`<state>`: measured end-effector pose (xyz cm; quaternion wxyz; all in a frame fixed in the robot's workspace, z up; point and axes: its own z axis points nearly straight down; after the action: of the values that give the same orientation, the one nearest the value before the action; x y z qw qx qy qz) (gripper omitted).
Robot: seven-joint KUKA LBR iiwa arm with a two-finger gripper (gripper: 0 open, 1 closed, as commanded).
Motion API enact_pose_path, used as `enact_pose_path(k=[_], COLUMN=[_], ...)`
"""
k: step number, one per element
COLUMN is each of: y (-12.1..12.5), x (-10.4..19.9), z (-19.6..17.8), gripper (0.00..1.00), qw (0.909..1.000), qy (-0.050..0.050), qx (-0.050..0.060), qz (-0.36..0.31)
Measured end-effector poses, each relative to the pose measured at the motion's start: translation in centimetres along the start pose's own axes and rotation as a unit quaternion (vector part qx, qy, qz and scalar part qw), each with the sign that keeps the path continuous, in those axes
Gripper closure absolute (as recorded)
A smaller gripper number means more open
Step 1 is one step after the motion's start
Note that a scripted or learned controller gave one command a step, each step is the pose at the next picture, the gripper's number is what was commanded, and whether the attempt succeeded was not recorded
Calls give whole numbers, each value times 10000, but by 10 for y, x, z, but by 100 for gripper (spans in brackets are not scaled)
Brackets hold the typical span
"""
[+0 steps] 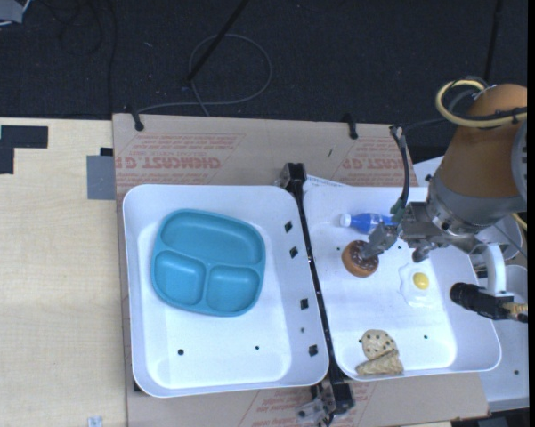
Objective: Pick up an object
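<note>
- Two white bins sit side by side on the bench; the left bin [151, 345] and the right bin [481, 350] meet at a black divider running near to far.
- Left bin: a blue tray [208, 261] with three compartments lies flat toward its far left part. No other item lies in this bin.
- Right bin, far part: a small bottle [363, 221] with a blue body lies on its side, white end pointing left.
- Right bin, centre: a brown disc [360, 262] rests on the floor, just near of the bottle.
- Right bin, right of the disc: a fried egg [418, 284], white with a yellow yolk, lies flat.
- Right bin, near edge: a cookie [375, 342] with dark chips sits just beyond a tan chip [380, 364]; the two touch or overlap.
- The arm [481, 163] enters from the right, above the right bin.
- The gripper [368, 254] is low over the brown disc, its tip at the disc's top.
- Pincer state: cannot tell; the disc is on the bin floor, and no grasp is visible.
</note>
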<state>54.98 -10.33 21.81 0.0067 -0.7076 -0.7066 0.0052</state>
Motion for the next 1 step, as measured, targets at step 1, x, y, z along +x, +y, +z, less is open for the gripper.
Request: enact_pose_path(k=[1], y=[2], x=[0], z=[-7], gripper=[0], qw=[10000], qy=[-6], qx=[-63], qz=[-11])
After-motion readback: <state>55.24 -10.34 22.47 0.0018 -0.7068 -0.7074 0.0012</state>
